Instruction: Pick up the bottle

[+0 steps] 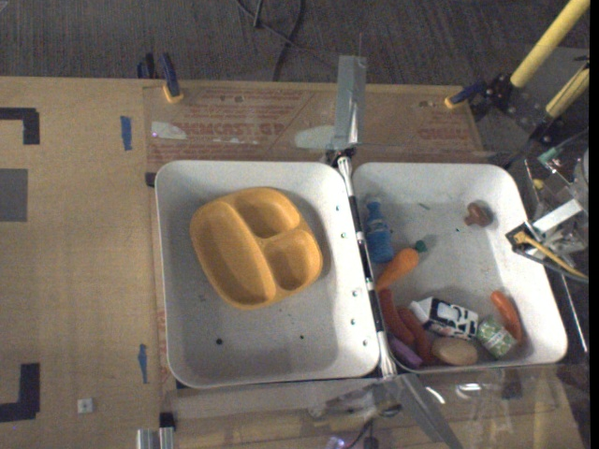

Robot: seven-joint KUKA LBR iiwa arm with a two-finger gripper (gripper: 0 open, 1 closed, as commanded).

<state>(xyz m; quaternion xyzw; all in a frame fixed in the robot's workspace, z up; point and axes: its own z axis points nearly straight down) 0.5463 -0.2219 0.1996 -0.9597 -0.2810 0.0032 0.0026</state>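
The bottle (pixel 378 235) is small and blue. It lies in the right bin (pixel 449 181), hard against that bin's left wall, with its neck pointing toward the far side. An orange carrot (pixel 400 266) lies just in front of it, and the two nearly touch.
The left bin (pixel 243 344) holds a yellow divided plate (pixel 255 247). Along the right bin's near side lie red sausages (pixel 397 320), a milk carton (pixel 447 316), a tan round piece (pixel 455 352), a green can (pixel 496 338) and a red-orange piece (pixel 506 311). A brown lump (pixel 478 214) sits far right.
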